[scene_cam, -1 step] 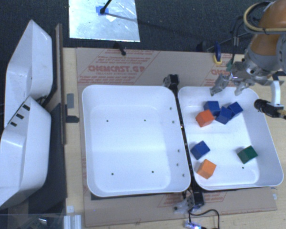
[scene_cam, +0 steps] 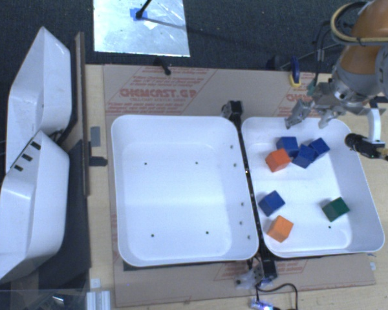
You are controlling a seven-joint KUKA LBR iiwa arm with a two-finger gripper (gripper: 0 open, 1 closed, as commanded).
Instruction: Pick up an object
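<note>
My gripper (scene_cam: 312, 116) hangs over the far edge of the right bin (scene_cam: 359, 179), open, with nothing between its fingers. Just below it sits a cluster of three blue blocks (scene_cam: 303, 150) with an orange block (scene_cam: 277, 160) touching their left side. Nearer the front lie a lone blue block (scene_cam: 271, 203), a second orange block (scene_cam: 280, 228) and a dark green block (scene_cam: 335, 208) at the right.
The left bin (scene_cam: 181, 186) stands beside the right one, with a black clamp (scene_cam: 233, 108) at the top of the seam between them. White tubs (scene_cam: 32, 166) are stacked at the far left. A shiny metal sheet (scene_cam: 141, 18) lies beyond the bench.
</note>
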